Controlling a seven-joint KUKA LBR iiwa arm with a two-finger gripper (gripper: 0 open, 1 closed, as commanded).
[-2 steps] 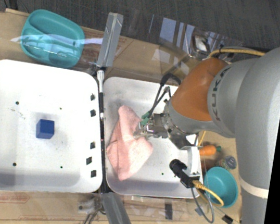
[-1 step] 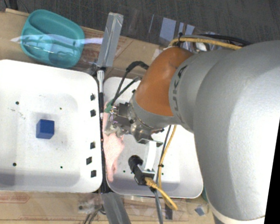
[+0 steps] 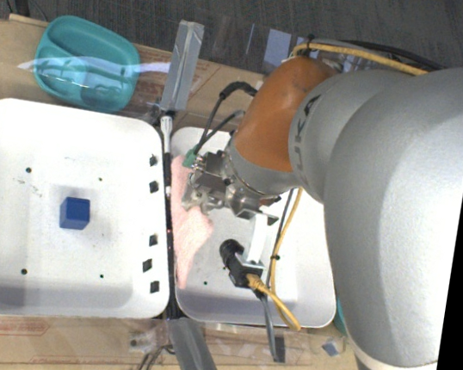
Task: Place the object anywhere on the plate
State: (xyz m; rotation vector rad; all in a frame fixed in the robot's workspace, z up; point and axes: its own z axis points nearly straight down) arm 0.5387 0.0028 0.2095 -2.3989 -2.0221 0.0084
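Observation:
A small blue cube (image 3: pixel 75 213) lies in the left white bin (image 3: pixel 11 145), a little left of the bin's middle, with nothing near it. A pale pink plate (image 3: pixel 193 236) rests in the right white bin (image 3: pixel 299 308) against its left wall, and the arm covers most of it. My gripper (image 3: pixel 205 186) hangs low over the plate's far end, well to the right of the cube, under the grey arm with the orange band (image 3: pixel 271 125).
A teal plastic container (image 3: pixel 85 61) sits on the bench behind the left bin. The wall between the two bins carries black clips (image 3: pixel 153 241). A yellow cable (image 3: pixel 271 295) and a black fitting hang from the arm over the right bin.

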